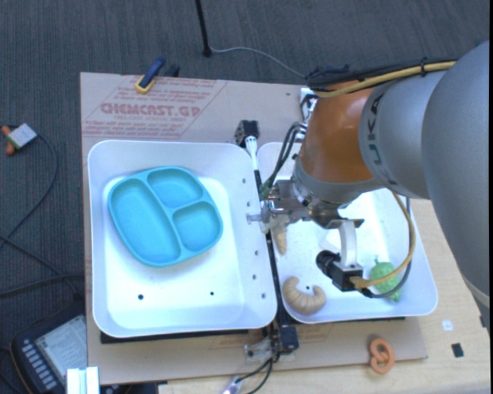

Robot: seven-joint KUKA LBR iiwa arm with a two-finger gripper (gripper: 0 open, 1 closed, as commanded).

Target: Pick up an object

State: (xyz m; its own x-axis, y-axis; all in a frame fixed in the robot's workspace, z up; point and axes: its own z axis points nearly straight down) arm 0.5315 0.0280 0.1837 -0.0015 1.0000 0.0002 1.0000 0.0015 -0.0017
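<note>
Two white bins sit side by side on a board with red print (152,109) that covers the surface. The left bin (99,220) holds a blue three-part plate (164,216), lying flat toward its upper left corner, with bare white floor below it. The arm (345,146) reaches in from the right and hangs over the right bin (428,300), wrist low over the bin's left half, near the divider between the bins. Can't tell whether the jaws are released or clenched; the wrist hides them, and nothing shows between them. A tan croissant-like piece (304,296) lies at the right bin's near edge, left of middle, clear of the arm. A green object (384,276) lies near the same bin's lower right corner, partly behind a yellow cable. A small pale tan piece (280,240) shows just under the wrist by the divider; can't say what it is. Outside the bins, an orange ring-shaped thing (381,355) lies on the board's near right edge and a blue-and-yellow item (150,74) on its far left edge.
</note>
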